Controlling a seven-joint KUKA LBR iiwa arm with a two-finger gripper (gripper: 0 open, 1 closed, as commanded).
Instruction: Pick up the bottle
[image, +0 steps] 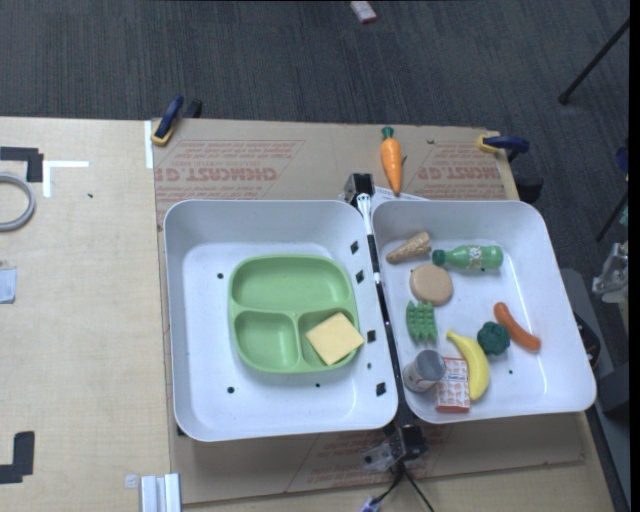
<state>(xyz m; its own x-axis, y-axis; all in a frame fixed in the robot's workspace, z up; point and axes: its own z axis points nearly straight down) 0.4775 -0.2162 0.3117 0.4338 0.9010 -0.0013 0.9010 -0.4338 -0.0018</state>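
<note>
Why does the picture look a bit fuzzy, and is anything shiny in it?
Camera view: soft all over, so the bottle's label can't be read; even light, faint shadows under the banana; slight shine on the white bin walls; no harsh glare.

Illumination: even, diffuse, from overhead; no hard shadows were cast. Faint soft shading was noted under the green tray and along the inner walls of the left bin. Mild glare was recorded on the white floor of the right bin toward 3 o'clock. Focus: slightly soft throughout; printed cardboard lettering at 12 o'clock was barely legible. The dark floor at 12 o'clock was dim and grainy.
</note>
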